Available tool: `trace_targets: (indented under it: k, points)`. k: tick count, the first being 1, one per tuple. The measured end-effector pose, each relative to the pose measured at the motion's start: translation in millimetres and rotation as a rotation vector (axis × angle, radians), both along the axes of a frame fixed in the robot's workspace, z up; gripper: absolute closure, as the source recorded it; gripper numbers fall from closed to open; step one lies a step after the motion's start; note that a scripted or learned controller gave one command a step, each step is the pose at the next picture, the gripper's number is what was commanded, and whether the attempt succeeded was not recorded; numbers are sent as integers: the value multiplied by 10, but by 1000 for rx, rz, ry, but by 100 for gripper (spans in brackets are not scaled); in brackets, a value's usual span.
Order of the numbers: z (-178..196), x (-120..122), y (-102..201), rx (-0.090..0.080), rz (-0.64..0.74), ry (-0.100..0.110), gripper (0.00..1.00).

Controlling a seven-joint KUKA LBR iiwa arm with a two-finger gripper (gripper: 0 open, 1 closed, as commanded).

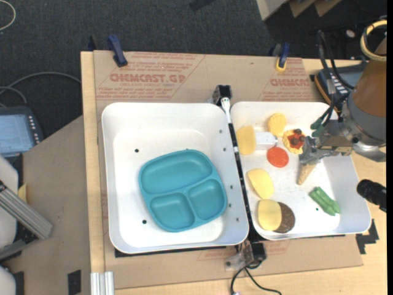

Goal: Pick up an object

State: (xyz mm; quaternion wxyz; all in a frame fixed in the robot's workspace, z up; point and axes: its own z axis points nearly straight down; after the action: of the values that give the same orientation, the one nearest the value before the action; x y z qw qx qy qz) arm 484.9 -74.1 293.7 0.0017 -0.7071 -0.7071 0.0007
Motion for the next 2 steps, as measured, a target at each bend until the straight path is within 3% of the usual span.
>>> trace_targets:
  k: [1, 2]
  points:
    - [153, -56, -414, -4, -3, -7, 100]
    - [43, -54, 119, 1, 5, -1, 100]
